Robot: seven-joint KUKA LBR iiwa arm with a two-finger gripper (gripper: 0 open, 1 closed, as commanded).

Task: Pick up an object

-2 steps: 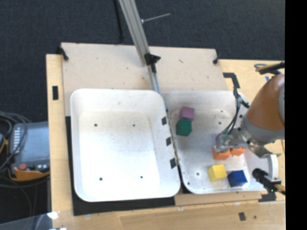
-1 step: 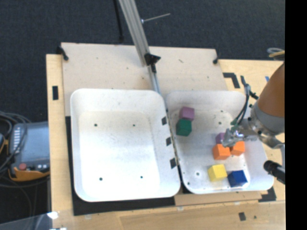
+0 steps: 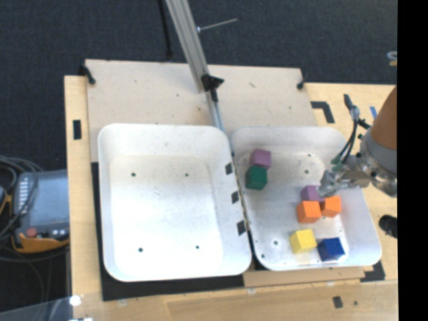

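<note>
The right bin [image 3: 281, 142] holds several small blocks. A purple block [image 3: 261, 158] and a green block [image 3: 256, 178] sit near its left wall. Lower right lie a small purple block [image 3: 309, 193], two orange blocks [image 3: 309, 211] [image 3: 332, 206], a yellow block [image 3: 303, 240] and a blue block [image 3: 330, 249]. My gripper [image 3: 330, 186] reaches in from the right and hangs just above the small purple block and the right orange block. Nothing shows between its fingers.
The left bin [image 3: 114, 179] lies beside the right one. A slanted metal rail [image 3: 190, 42] runs from the top down to the gap between the bins. A grey box with cables [image 3: 40, 209] sits off the bench at the left.
</note>
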